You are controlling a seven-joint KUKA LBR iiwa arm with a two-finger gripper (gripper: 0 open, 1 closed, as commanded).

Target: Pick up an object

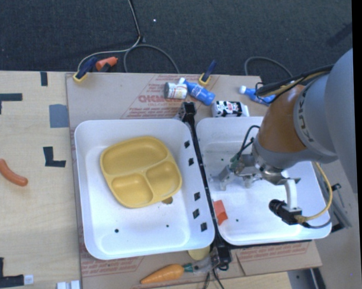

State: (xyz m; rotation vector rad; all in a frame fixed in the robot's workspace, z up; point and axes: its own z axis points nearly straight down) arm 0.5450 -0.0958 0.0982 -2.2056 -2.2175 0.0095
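Observation:
My gripper [228,176] is down low in the right bin [308,225], near the bin's left-middle part, and the grey and orange arm reaches in from the right above it. A small orange-red object [220,212] lies on the right bin's floor by its left wall, just below the gripper. In the left bin [95,233] a yellow divided plate [140,170] lies flat. A small brown item [167,200] peeks out at the plate's lower right edge. I see nothing held at the gripper.
On the board behind the bins lie a white bottle [176,89], a blue bottle [201,93] and a black-and-white item [230,108]. A carrot [163,273] lies in front of the bins and a sausage [12,172] at far left. A black divider [197,170] separates the bins.

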